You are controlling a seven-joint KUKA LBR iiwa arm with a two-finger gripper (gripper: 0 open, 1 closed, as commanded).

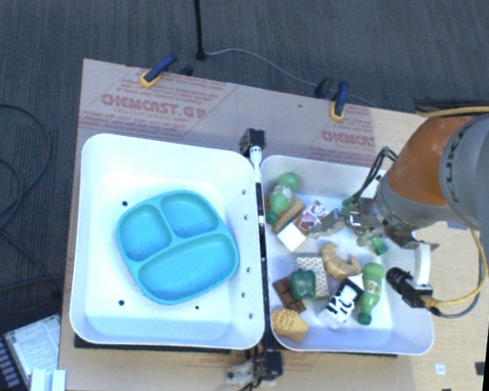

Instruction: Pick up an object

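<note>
The right bin (403, 340) holds several small toys. Among them are a green ball (287, 185), a tan bread piece (289, 213), a white block (291, 237), a pink-and-white packet (314, 214), a tan croissant (340, 261), a green bottle (370, 288), a green cup (303, 283), a black-and-white box (342, 302) and a tan pastry (289, 324). My gripper (360, 219) is low over the upper middle of this bin, just right of the packet and above the croissant. A small green piece (382, 246) lies right beside it.
The left bin (92, 304) holds a blue divided plate (177, 246). A ridge (259, 262) divides the two bins. The grey arm with its orange band (428, 163) covers the right bin's upper right corner. A cable (456, 302) loops along the bin's right side.
</note>
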